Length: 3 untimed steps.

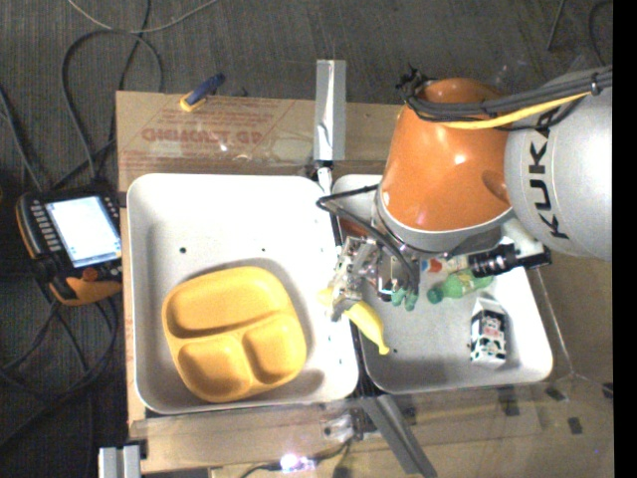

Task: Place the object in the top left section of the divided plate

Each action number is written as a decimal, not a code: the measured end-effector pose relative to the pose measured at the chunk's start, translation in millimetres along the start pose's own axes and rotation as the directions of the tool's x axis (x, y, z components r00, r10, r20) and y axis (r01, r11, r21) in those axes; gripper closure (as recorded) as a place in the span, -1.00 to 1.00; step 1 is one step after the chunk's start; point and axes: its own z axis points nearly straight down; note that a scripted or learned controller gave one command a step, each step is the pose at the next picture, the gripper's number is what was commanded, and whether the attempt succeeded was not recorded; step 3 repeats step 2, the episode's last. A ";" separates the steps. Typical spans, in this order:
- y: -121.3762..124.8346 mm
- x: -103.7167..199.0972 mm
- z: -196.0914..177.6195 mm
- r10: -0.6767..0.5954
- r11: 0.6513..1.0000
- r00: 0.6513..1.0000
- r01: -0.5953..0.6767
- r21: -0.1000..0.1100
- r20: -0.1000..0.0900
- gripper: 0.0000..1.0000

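Camera view looks down on the grey arm point(557, 182), whose orange band bulks over the right bin point(528, 366) because the wrist is reaching in from that side toward the divide between the bins. The left bin point(149, 217) holds the yellow divided plate point(235, 332), lying flat with its large section toward the top left and two smaller ones below and right, so the target compartment is open from above.

The gripper point(350, 287) hangs just over the wall between the two bins, and the banana point(366, 325) sits right under it, its upper end at the fingertips and its lower end trailing into the right bin. I cannot tell whether the fingers are spread or closed, nor whether the banana is truly pinched or only touched.

A small black-and-white carton point(488, 334) and a green bottle-like item point(453, 287) lie further right in the same bin, well apart from the plate.
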 end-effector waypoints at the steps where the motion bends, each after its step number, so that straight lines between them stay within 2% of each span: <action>1: -8.0 -1.6 20.6 -0.039 0.999 0.999 0.039 0.000 -0.001 1.00; 2: 46.4 11.4 18.2 -0.054 0.999 0.999 0.054 -0.002 -0.001 1.00; 3: 46.4 11.4 18.2 -0.054 0.999 0.999 0.054 -0.002 -0.001 1.00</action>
